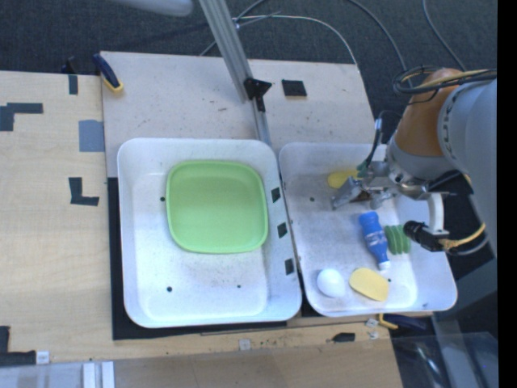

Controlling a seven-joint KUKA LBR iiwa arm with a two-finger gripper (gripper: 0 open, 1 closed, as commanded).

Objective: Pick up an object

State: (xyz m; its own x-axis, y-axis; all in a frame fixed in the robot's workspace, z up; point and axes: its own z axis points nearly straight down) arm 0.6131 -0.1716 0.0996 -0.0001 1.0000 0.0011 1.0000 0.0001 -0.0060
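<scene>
My gripper [349, 192] is low in the right bin [315, 241], near its back, reaching in from the right. A small yellow object [339, 178] lies just behind and left of the gripper's tip, touching or nearly touching it. A blue bottle [373, 238] lies in front of the gripper, with a green ribbed object [397, 239] to its right. A white ball [329, 281] and a yellow wedge [369, 284] rest by the bin's front wall.
The left bin [145, 281] holds a square green plate [216, 206]. A grey pole [234, 47] slants down to the bench behind the bins. The grey and orange arm [440, 132] hangs over the right bin's right edge, with cables beside it.
</scene>
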